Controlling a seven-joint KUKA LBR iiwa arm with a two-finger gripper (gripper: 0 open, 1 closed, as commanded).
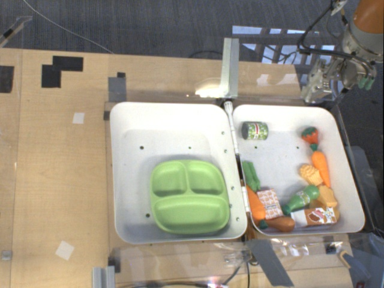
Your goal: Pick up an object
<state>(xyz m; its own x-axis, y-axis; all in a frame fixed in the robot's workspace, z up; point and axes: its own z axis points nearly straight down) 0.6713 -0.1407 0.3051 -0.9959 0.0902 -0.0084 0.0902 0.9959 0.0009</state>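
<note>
The end effector (324, 84) hangs above the far right corner of the bench (54, 179), just beyond the back rim of the right bin (282, 116); nothing sits between its fingers, and whether they stand wide or narrow I cannot tell from this angle. The arm (366, 14) comes in from the upper right, its orange band visible above the wrist. The left bin (129, 131) carries a green divided plate (189, 195) near its front. The right bin holds the toy food: a green can (255, 130) lying on its side near the back left, a small red and green piece (310, 135) at the back right, an orange carrot (321, 167) just in front of it, and a crowded cluster along the front edge that includes a green bottle (302, 199), a pink packet (269, 203) and a brown sausage (278, 224). All of these lie well apart from the end effector.
</note>
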